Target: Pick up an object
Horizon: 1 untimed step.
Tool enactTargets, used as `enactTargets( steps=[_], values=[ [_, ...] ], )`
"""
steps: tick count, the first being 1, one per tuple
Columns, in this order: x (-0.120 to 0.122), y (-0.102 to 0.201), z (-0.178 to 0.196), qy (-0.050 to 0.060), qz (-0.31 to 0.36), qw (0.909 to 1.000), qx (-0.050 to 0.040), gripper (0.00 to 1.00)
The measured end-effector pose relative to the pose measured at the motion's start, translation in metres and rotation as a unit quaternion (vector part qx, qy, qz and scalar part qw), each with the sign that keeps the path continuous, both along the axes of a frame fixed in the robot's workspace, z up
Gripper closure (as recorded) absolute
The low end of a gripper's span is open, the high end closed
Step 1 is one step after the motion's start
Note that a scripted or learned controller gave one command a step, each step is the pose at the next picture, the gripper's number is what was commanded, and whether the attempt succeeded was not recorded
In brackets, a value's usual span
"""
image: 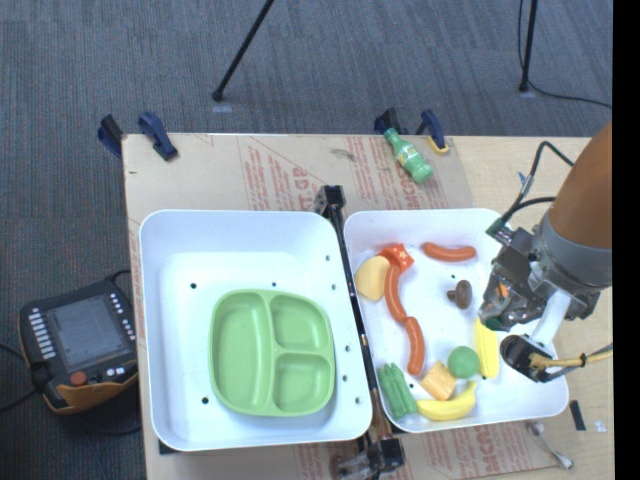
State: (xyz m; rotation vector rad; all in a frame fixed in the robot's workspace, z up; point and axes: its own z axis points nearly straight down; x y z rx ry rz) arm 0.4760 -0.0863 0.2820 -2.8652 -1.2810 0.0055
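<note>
White bins sit side by side on the bench, the left bin (pixel 170 258) holding a green plate (pixel 271 351). Toy food fills the right bin (pixel 440 223): sausages (pixel 403 313), a banana (pixel 447 405), a green ball (pixel 463 361), a brown lump (pixel 461 293). Low over that bin's right side hangs the gripper (pixel 497 313), just above a yellow piece (pixel 487 350); whether its jaws are spread or pressed together I cannot tell

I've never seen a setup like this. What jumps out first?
The right bin is crowded with bright toy food: a banana, sausages and a green ball. The left bin holds a green divided plate. The arm's gripper hangs over the right bin's right side.
</note>
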Motion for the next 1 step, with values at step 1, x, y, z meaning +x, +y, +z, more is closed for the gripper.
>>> enactTargets(
  steps=[1],
  values=[
    [0.0001,-0.0176,0.011,-0.001,-0.085,0.9964,-0.0007,1.0]
  ],
)
